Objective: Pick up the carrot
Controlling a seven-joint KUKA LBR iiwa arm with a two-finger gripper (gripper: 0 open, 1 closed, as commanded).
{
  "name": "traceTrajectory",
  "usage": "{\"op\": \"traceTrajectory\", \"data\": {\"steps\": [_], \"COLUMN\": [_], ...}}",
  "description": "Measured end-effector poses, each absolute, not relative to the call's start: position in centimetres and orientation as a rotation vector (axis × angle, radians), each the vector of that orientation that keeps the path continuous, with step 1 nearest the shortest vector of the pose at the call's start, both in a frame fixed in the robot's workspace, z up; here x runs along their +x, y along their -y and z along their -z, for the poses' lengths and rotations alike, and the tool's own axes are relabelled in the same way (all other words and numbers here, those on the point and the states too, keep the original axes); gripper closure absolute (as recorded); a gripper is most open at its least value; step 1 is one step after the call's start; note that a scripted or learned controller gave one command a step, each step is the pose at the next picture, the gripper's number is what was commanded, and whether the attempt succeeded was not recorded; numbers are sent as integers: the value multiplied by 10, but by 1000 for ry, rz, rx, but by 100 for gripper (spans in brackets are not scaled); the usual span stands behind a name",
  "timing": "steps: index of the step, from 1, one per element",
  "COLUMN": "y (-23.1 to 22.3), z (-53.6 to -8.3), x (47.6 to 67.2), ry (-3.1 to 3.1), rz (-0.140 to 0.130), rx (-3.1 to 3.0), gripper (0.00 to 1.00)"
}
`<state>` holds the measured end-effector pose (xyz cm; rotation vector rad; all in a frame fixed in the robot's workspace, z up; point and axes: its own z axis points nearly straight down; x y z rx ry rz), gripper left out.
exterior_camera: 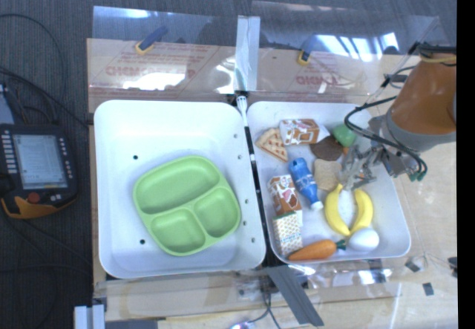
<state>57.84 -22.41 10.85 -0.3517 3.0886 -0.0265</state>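
Your robot's two-finger metal gripper (355,169) hangs over the right white bin (398,235), just above the top of the yellow bananas (349,210), and you cannot tell how its fingers stand. Your target, the orange carrot (314,249) with a green stem end, lies at that bin's near edge, well apart from the gripper, beside a white egg (364,239). A blue bottle (304,182) lies near the bin's middle, and the left white bin (119,171) holds a green divided plastic plate (185,205).

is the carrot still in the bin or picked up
In the bin: the carrot lies flat at the right bin's near edge, apart from the gripper.
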Motion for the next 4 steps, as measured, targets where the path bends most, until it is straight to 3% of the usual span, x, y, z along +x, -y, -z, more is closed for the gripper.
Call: {"op": "traceTrajectory", "data": {"steps": [1,2,3,4], "y": [201,133,175,222], "z": [-236,-245,-231,-255], "x": [609,670,667,670], "ry": [-3041,-2928,-2708,-2397], "rz": [5,-2,0,3], "rx": [-750,-1119,-1584,-2021], "gripper": [100,100,100,100]}}
